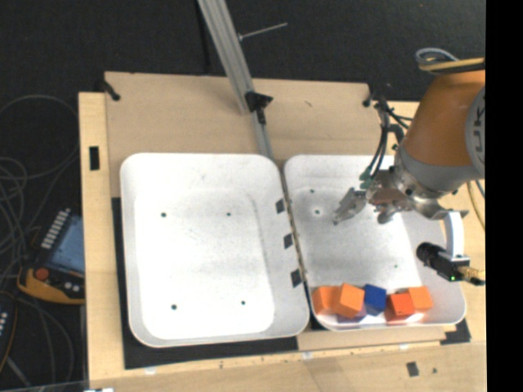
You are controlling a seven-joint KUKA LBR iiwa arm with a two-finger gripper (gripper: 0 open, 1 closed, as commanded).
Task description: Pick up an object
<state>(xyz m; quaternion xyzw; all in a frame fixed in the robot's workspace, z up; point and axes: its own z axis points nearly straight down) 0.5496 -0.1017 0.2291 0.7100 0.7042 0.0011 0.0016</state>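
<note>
— Well, where do the jaws (353, 206) stand?

— Over the bare floor of the right bin (327, 243), in its upper half. Nothing sits between them. One finger (346, 207) juts left; whether they are wide or narrow I cannot tell from this slant.

— And the things to pick?

— Along the right bin's near wall, well apart from the jaws. From the left: an orange block (325, 299), a second orange block (351, 300) touching it, a blue block (375, 298), then two more orange blocks (408, 302) close together.

— Behind the jaws?

— The grey arm with its orange band (443, 121) enters from the right, cables looping beside it.

— Further out?

— The left bin (204, 243) sits alongside on the bench (180, 113). A grey metal rail (229, 43) slants down from the top toward the seam between the bins.
</note>
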